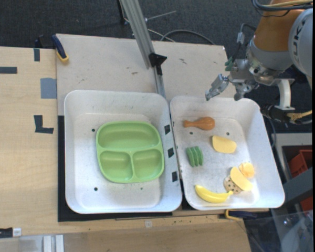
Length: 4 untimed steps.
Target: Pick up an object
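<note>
The right bin (262, 140) holds a brown drumstick (200, 123), a yellow wedge (223, 144), a green ribbed piece (194, 156), a yellow banana (212, 194) and a yellow-and-tan cluster (240, 178). My gripper (227, 88) hangs open above the bin's far rim, up and to the right of the drumstick. Its two fingers are spread apart with nothing between them.
The left bin (73, 140) holds a green divided plate (130, 151). A slanted metal pole (142, 33) rises behind the bins, ending near the gap between them. A blue-and-yellow clamp (59, 48) sits at the bench's far left corner. Cables lie to the right.
</note>
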Available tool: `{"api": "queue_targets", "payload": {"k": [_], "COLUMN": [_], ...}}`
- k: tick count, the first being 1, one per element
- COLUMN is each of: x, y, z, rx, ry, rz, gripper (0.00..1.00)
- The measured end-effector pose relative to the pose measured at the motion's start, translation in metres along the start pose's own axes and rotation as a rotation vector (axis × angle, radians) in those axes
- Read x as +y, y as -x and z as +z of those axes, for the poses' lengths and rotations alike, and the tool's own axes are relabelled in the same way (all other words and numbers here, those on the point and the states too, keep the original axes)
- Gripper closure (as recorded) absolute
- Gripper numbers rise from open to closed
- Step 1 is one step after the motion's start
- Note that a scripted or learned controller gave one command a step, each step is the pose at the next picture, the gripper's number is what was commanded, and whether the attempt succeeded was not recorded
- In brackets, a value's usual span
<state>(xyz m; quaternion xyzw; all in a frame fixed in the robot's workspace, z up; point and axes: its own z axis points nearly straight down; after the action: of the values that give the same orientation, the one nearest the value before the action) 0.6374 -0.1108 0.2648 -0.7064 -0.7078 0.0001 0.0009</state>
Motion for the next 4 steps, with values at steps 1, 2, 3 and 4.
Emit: {"api": "queue_targets", "payload": {"k": [1, 2, 3, 4], "x": [0.000, 0.001, -0.003, -0.005], "y": [0.000, -0.005, -0.005, -0.015], "z": [0.000, 0.044, 0.089, 0.140], "rx": [0.000, -0.002, -0.002, -0.001], "ry": [0.000, -0.004, -0.004, -0.005], "rz": [0.000, 0.000, 0.000, 0.000], "gripper": [0.00, 0.00, 0.00, 0.00]}}
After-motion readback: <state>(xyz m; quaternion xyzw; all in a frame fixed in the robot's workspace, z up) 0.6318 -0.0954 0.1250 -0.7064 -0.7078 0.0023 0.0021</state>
